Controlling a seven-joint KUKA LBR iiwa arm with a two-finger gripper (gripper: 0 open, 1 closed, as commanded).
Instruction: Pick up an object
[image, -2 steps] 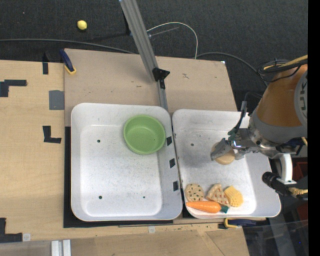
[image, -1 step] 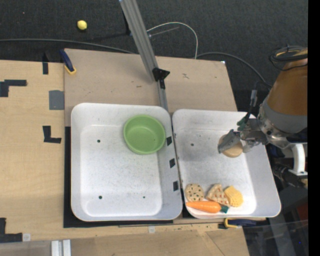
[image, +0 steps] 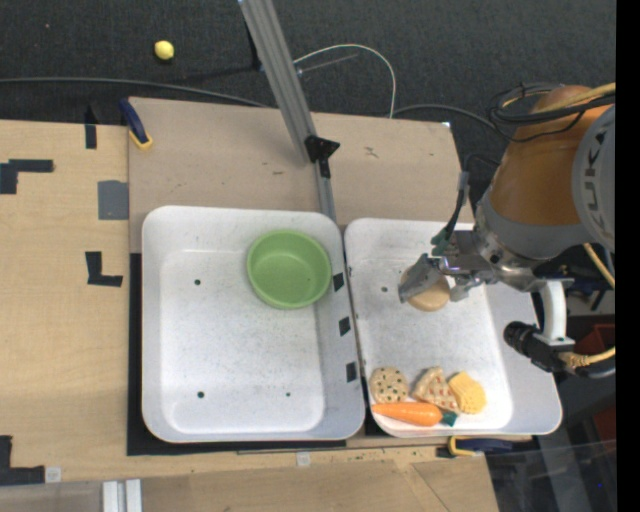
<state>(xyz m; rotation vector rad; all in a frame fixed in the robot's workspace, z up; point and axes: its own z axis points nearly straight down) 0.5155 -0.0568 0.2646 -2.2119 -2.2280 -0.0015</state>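
I am lowering my pincer (image: 430, 283) onto the bun (image: 432, 297) mid right bin (image: 500, 330); whether it grips, I cannot tell. Next: lift gently.

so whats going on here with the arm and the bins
The arm's gripper is down in the right bin, right over a tan, rounded object; whether it has hold of it can't be told. Along that bin's near edge lie a cookie, a cracker-like piece, a yellow item and a carrot. The left bin holds a green bowl.
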